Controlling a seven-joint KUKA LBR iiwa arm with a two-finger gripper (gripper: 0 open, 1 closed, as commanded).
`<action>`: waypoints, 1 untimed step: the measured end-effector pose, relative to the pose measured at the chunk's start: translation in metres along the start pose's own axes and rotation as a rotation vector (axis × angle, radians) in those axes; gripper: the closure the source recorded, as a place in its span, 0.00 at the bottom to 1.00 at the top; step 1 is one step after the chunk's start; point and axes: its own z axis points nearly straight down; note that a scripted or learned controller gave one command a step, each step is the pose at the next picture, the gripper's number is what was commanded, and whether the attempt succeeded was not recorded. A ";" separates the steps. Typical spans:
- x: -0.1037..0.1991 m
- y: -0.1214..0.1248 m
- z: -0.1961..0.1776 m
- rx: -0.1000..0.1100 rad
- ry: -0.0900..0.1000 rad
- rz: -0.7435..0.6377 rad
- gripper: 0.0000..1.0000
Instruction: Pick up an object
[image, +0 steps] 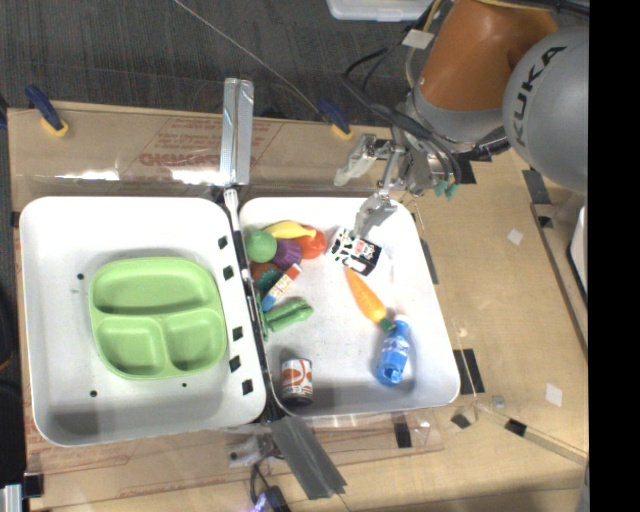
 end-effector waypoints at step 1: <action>0.003 -0.049 0.146 -0.004 0.013 0.018 0.00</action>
